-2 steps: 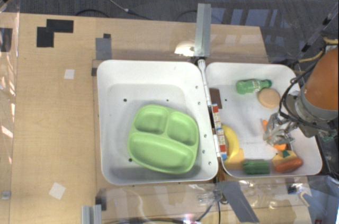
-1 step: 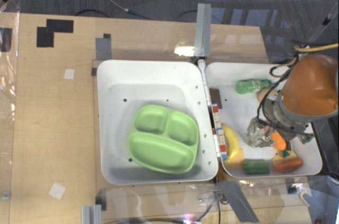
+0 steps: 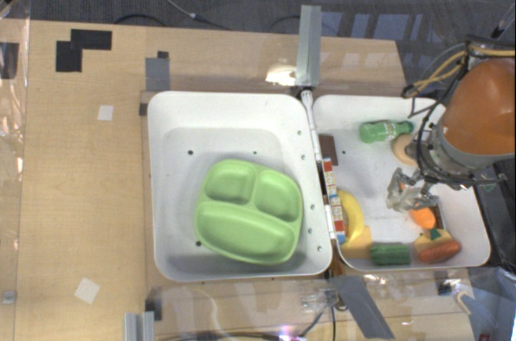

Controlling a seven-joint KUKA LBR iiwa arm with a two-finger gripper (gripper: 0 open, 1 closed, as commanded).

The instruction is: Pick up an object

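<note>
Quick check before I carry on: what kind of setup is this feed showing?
Most likely a lab bench for robot picking trials. Two white bins sit side by side on a wooden bench, the right one holding toy food such as a banana, with the end effector hanging over it.

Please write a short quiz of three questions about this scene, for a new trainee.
1. True or false: the light green three-compartment plastic plate lies in the right white bin.
2. Which item lies nearest the divider between the bins: A) yellow toy banana, B) green plastic bottle, C) dark green block?
3. Fill in: the two-finger gripper is over the ____ bin.

Key: 1 false, it lies in the left white bin; 2 A; 3 right.
</note>
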